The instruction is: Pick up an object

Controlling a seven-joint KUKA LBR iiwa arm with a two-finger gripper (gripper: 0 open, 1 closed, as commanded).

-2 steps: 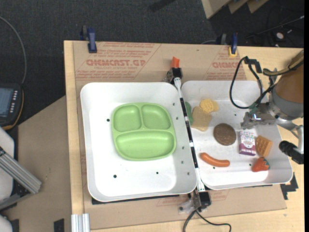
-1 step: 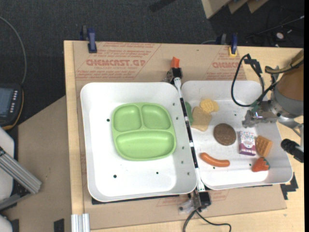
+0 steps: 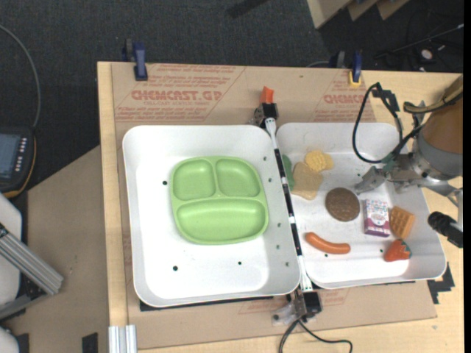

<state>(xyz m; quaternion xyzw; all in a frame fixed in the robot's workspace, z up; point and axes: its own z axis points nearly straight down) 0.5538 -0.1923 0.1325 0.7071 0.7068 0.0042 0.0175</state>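
The sausage (image 3: 327, 243) lies nearest, just below the brown patty (image 3: 343, 204). The end effector (image 3: 377, 178) hovers right of the patty; whether it is spread, I cannot tell. The crowded toys could cause a glancing, failed grasp.

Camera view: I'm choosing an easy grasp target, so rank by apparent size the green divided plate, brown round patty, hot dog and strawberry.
1. green divided plate, by far
2. brown round patty
3. hot dog, longer than the patty but thinner, so this order is unsure
4. strawberry
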